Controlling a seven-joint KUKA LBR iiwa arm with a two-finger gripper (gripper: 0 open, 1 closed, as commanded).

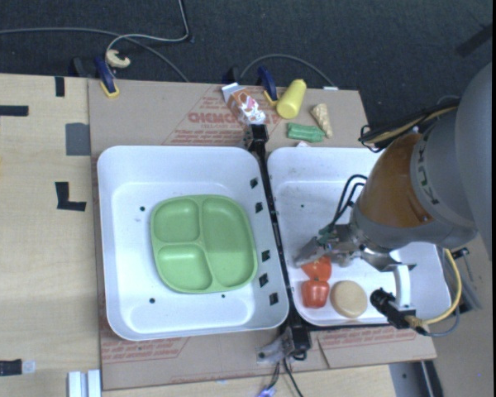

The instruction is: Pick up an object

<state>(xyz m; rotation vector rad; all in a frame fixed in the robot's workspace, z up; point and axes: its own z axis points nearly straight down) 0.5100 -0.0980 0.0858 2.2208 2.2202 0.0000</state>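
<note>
The gripper (321, 251) was seen low in the right bin (314, 180), directly over a red toy pepper (317, 269). Whether its jaws were spread or closed could not be told. A second red-orange piece (315, 294) lay just below the pepper, with a beige round object (349, 298) beside it. A green divided plate (203, 243) was set in the left bin (124, 188).

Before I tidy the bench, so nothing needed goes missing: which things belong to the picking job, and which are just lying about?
Job:
hand
red pepper pieces
tan round piece
right bin

Lying about:
green divided plate in left bin
yellow piece, green piece, tan piece, small packet behind the bins
</note>
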